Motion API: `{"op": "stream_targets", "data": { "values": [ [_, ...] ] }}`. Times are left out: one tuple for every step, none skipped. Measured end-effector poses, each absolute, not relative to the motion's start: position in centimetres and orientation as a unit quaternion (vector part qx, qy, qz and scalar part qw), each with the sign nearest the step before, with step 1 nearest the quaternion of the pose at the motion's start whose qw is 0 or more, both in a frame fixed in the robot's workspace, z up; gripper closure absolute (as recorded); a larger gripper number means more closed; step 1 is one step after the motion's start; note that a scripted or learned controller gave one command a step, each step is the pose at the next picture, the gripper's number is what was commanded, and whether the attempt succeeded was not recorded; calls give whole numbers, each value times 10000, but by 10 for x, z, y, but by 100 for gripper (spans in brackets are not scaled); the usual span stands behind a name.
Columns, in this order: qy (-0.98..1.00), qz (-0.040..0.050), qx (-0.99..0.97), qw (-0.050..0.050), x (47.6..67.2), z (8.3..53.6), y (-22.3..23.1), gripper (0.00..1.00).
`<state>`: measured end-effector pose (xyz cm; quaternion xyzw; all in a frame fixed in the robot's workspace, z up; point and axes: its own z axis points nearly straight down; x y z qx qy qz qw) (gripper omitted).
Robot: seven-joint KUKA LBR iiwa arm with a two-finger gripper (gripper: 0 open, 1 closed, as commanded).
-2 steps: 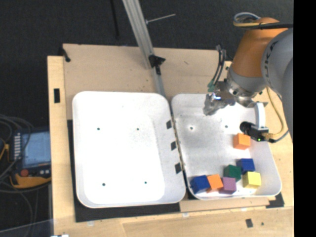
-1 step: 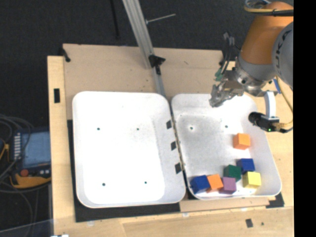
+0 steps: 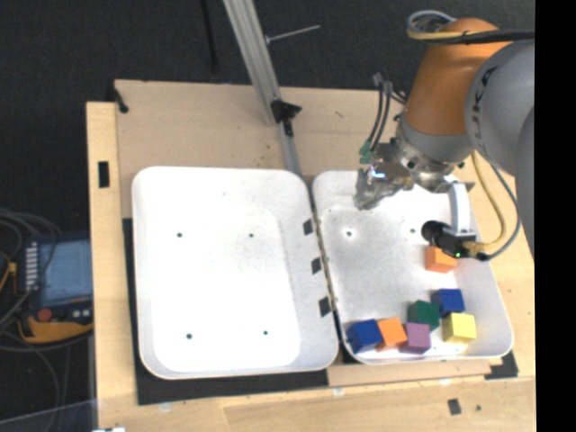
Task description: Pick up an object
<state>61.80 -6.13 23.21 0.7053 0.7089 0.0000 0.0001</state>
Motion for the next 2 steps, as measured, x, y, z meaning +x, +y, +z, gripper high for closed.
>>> {"op": "stream_targets", "data": {
  "values": [
    [7095, 3, 7047, -3, 602, 228, -3, 100],
    [7102, 8, 7040, -10, 587, 231, 58, 100]
  ]
}}
